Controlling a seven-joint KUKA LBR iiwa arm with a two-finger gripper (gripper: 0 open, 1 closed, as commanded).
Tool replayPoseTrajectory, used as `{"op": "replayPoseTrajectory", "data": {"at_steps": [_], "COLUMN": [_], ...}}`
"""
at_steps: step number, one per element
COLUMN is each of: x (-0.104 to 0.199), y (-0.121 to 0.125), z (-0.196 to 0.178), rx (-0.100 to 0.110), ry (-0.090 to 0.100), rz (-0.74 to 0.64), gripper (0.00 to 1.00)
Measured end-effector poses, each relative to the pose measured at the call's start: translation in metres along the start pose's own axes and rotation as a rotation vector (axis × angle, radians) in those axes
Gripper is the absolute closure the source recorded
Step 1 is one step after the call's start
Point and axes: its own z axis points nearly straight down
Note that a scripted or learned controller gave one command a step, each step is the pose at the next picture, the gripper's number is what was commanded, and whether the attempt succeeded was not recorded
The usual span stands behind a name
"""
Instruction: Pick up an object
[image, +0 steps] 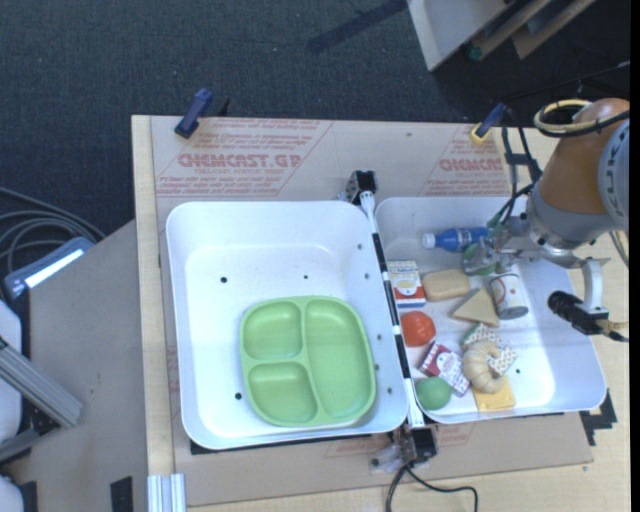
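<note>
Toy food (470, 350) heaped in right bin (570, 385)

1. The arm (585, 175) enters at the right edge of the frame, in its upper right part.
2. Its orange band sits high at the right edge, with the grey wrist section just below it.
3. From there the wrist reaches leftward and down toward the middle right of the frame.
4. The end effector (490, 262) hangs low at the end of the wrist, left of the grey body.
5. A dark part juts from the wrist toward the lower right.
</note>
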Motion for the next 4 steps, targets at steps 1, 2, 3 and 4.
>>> {"op": "replayPoseTrajectory", "data": {"at_steps": [1, 2, 3, 4], "x": [0.061, -0.018, -0.017, 0.000], "y": [-0.045, -0.066, -0.066, -0.051], "z": [0.016, -0.037, -0.036, 0.017], "rx": [0.015, 0.015, 0.016, 0.019], "ry": [0.003, 0.002, 0.003, 0.006], "rz": [-0.001, 0.001, 0.000, -0.001], "gripper": [1.00, 1.00, 0.00, 0.00]}}
